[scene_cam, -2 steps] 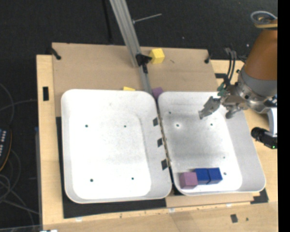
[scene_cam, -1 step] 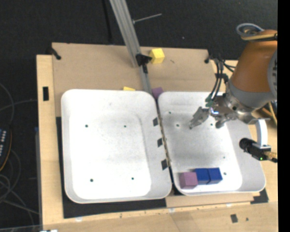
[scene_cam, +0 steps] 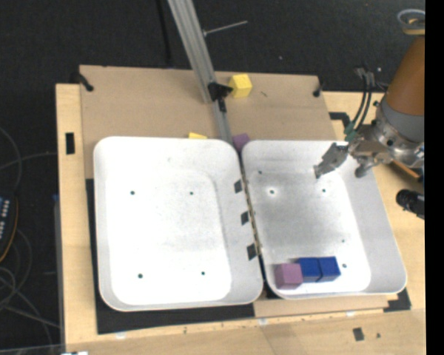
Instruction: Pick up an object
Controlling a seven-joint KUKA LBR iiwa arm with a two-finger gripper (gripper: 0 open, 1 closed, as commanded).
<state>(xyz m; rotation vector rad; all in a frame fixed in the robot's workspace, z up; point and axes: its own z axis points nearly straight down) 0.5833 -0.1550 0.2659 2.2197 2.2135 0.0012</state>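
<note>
A: Where do your targets lie?
B: Purple block (scene_cam: 288,274) and blue block (scene_cam: 317,268) touch at the right bin's (scene_cam: 370,220) near wall; your gripper (scene_cam: 339,161), fingers spread and empty, hangs over that bin's far end, well apart from them

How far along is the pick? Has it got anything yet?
Nothing looks picked yet. The gripper hangs over the far side of the right bin with no object seen between its fingers. The purple block and blue block lie in that bin's near corner. Left: move there, descend, grasp, lift.
</note>
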